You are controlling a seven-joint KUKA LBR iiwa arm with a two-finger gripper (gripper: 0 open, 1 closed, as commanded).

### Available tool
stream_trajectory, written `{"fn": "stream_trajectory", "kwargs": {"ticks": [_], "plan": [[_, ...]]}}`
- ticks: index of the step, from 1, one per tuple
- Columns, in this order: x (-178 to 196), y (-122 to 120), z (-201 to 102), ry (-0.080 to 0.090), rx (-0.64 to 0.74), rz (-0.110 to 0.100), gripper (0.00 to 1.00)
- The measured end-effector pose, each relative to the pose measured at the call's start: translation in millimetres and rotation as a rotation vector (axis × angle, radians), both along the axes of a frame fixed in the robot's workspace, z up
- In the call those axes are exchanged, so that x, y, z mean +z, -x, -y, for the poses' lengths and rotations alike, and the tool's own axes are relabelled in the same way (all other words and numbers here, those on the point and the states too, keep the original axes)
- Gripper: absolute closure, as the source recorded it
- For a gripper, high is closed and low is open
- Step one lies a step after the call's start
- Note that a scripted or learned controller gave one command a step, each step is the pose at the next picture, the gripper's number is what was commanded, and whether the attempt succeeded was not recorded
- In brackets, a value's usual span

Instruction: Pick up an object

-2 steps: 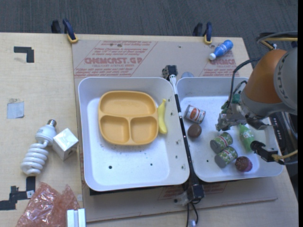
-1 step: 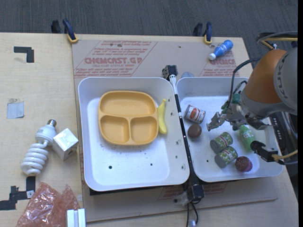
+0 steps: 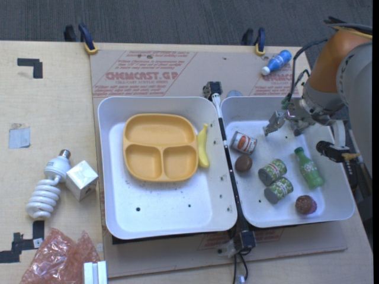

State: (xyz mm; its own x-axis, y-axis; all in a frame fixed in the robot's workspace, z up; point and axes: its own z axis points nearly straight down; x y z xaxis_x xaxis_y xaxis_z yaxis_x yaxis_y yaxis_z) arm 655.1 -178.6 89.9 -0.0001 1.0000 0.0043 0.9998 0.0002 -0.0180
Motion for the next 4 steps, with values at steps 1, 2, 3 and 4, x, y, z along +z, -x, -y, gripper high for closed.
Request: {"fn": "stream_trajectory", "kwargs": {"ticks": [1,2,3,4], "plan": [[3,61,-80,0.005,0.001,0.018,0.0],[44,10,-45,0.006,0.003,0.019,0.0],[2,67,-73,0.005,-0.002,0.018,0.0],[5,5,-58,0.005,0.004,0.013,0.0]]}}
